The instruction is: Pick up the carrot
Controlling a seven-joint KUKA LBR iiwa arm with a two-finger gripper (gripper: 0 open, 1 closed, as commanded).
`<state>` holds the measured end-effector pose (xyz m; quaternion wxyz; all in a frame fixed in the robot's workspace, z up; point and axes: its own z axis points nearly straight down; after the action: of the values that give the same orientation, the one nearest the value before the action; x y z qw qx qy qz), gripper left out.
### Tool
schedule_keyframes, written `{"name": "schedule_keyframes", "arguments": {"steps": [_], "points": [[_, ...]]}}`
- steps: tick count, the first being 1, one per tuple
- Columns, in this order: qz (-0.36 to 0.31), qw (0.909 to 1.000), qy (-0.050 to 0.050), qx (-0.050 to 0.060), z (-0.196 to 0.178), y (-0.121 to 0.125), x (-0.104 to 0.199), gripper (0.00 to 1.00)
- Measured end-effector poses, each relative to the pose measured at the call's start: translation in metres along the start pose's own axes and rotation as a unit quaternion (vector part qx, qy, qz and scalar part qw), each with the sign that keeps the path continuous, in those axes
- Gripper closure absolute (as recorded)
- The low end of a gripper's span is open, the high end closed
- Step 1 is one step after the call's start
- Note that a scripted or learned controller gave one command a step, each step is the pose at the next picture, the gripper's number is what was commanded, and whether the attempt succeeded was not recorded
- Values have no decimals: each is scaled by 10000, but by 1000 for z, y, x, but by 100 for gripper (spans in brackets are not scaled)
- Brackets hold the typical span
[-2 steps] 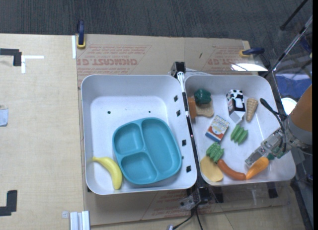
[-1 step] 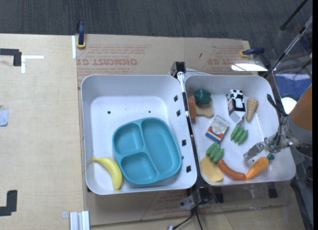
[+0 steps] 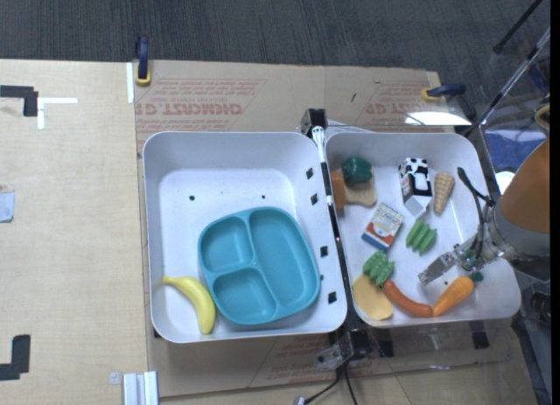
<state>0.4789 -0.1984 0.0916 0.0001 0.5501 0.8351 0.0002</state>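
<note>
Two metal fingers of my claw reach in from the right, low over the right bin; whether they are spread or closed I cannot tell. Just beside their tips lies the carrot, free of my grip, near the bin's front right corner. It is smooth orange plastic, a tapered cone with a small green top. Its long axis runs diagonally, green end up-right toward my claw, narrow tip down-left, touching a reddish sausage. Beyond sit green leafy pieces, a yellow slice and a small carton. The left bin holds a teal divided plate and a banana.
</note>
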Motion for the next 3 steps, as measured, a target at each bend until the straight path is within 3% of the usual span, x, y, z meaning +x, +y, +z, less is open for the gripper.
{"name": "schedule_keyframes", "arguments": {"steps": [1,2,3], "points": [[-1528,9883,0,0,0,-1,-2,0],[-1504,9886,-24,-23,-10,1,-3,100],[-1502,9886,-23,-23,-10,1,-3,0]]}}
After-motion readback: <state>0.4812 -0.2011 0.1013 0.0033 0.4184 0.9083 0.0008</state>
